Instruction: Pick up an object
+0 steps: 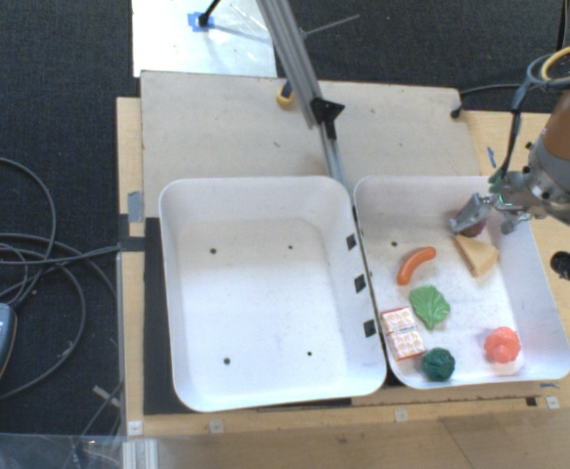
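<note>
Reaching in from the right edge of the frame, the grey arm (568, 154) with its orange band holds its gripper (488, 213) low over the upper right part of the right bin (548, 306). Whether the claw is wide, narrow or holding anything cannot be told at this slant; a small dark thing sits right at its tip, too blurred to name. Just below the gripper lies a tan wedge (477, 255), near the tip, though contact cannot be judged. Left of the wedge sits an orange sausage (416, 265), and below that a green leafy piece (429, 306). Along the bin's lower edge lie a small printed box (402, 332), a dark green ball (438, 363) and a red-orange round piece (502, 345). The left bin (182, 291) sits beside it, the two rims touching at the frame's middle.
</note>
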Robot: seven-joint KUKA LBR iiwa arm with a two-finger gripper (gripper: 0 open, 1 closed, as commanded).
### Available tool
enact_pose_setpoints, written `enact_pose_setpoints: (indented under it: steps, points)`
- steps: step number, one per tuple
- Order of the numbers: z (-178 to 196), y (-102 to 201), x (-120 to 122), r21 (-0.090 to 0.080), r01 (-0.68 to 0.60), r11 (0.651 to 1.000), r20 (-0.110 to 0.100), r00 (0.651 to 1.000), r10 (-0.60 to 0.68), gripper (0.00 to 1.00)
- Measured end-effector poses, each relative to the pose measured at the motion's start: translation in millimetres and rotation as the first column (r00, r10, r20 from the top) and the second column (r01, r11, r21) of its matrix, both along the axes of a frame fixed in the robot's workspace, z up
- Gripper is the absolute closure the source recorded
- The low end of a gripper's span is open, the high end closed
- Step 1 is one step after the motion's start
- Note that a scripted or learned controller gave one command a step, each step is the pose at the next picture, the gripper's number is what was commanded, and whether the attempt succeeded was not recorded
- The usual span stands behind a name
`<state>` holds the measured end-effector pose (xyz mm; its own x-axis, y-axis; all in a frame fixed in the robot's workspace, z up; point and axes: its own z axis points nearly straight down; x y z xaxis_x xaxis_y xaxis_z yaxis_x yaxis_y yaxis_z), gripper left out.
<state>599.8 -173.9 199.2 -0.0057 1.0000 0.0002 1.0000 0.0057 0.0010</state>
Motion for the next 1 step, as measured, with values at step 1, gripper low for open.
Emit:
enact_pose_setpoints:
  steps: [1]
  points:
    - [0.0, 0.0, 0.0, 0.000, 0.000, 1.000, 0.000, 1.000, 0.000, 0.00]
